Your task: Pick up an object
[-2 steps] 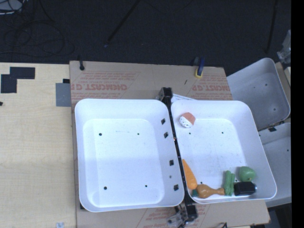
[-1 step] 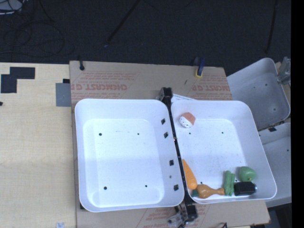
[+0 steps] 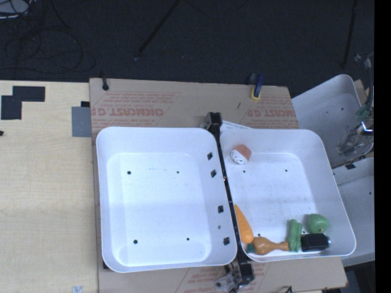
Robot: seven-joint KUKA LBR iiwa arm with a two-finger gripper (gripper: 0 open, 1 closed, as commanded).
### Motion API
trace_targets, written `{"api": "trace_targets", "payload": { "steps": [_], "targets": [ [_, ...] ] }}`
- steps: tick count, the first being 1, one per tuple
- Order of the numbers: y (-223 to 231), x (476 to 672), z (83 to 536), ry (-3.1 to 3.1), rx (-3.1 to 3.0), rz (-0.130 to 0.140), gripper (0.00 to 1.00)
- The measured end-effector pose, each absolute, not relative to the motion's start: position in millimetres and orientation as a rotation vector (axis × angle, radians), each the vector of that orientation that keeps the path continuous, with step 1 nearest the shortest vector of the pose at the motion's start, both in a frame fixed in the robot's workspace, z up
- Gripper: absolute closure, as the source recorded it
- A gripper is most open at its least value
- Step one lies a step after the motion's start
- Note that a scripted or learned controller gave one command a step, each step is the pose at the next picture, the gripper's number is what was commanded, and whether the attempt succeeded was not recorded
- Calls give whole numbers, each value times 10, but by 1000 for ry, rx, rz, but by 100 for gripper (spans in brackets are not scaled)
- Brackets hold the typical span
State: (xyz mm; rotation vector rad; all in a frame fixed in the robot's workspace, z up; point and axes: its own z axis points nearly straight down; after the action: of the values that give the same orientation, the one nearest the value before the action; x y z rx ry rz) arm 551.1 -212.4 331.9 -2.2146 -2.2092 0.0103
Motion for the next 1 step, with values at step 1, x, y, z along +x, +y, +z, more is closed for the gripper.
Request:
{"api": "trace_targets", "payload": {
  "steps": [1],
  "targets": [
    [-1396, 5124, 3341, -2222, -2212, 3, 100]
  ]
}}
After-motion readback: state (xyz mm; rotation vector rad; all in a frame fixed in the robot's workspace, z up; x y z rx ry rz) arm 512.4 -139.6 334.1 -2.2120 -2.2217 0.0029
